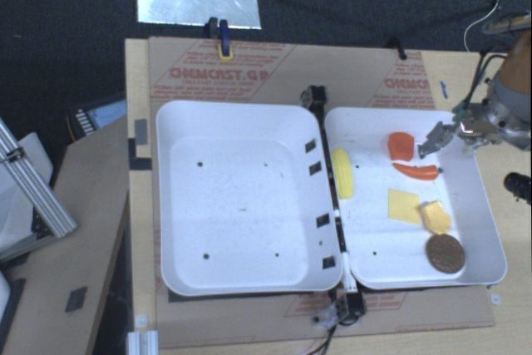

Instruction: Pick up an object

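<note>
The red chili [416, 171] lies in the right bin [490, 262], just below the orange block [401, 145] and well apart from the corn [342, 172], cheese [404, 206], yellow chunk [435, 217] and brown disc [445, 253]. The gripper [432, 140] hovers just above and to the right of the chili, grasping nothing; whether it is released or clenched I cannot tell. The chili is thin and flat, so a descent could pinch past it or nudge the block instead.

Corn cob [342, 172] left of cookie [445, 253].
</note>
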Controlling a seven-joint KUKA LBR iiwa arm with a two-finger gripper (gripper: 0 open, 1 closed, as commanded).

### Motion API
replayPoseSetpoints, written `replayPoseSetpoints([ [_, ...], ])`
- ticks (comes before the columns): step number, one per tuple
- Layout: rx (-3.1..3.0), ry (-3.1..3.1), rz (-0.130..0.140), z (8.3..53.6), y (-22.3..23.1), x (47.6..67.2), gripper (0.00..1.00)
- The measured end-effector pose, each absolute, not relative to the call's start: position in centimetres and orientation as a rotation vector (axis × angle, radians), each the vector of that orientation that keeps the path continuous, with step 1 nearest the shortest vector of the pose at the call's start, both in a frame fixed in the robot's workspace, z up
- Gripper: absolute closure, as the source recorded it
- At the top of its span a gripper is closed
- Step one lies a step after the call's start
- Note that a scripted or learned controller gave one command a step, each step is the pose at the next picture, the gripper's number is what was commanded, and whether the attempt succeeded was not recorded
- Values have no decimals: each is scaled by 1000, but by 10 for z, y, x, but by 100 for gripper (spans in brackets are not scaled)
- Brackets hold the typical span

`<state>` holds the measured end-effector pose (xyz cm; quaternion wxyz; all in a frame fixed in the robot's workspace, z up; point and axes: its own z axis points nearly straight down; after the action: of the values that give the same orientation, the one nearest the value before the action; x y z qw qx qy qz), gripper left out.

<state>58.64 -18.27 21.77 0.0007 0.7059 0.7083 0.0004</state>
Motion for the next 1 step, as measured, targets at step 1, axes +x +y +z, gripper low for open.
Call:
replayPoseSetpoints([
  [1, 2217, 2224, 1, 218, -183, 586, 0],
])
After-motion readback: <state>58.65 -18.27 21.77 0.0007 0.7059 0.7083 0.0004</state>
